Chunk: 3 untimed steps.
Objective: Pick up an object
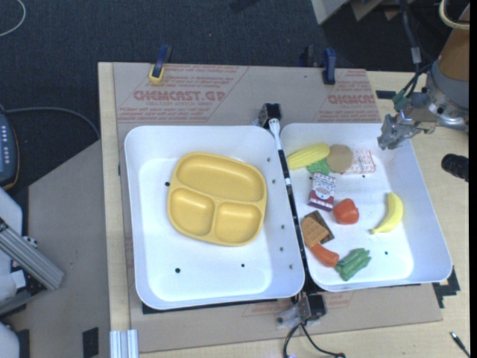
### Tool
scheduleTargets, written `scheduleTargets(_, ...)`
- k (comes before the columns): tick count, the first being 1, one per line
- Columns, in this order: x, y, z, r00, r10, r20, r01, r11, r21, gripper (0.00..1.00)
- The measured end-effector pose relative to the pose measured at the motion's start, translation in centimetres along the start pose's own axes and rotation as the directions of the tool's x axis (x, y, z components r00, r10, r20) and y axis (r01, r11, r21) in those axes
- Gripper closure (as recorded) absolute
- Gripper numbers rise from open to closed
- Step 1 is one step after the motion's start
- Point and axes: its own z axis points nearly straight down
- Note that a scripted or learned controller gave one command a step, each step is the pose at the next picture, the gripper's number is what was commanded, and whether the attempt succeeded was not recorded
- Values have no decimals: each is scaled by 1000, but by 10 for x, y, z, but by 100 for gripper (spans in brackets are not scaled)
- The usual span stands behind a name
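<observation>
A brown board [223, 88] with red lettering lies under the two white bins, held at its far edge by a yellow clamp [157, 71] and a blue clamp [329, 66]. The left bin [149, 259] holds a yellow divided plate [216, 198] with three compartments, lying flat near the middle. Dark carpet [112, 21] surrounds the bench, and a thin white cable [22, 22] loops at the top left corner.

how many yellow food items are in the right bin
2: a corn cob at the right bin's top left near the divider, and a banana toward its right side. None looks hidden.
</observation>
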Motion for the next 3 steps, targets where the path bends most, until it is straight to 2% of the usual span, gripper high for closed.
scheduleTargets(2,86,-70,-4,1000,-1,-1,1,1000,3,100)
scheduleTargets(3,129,-97,-3,1000,0,-1,0,1000,3,100)
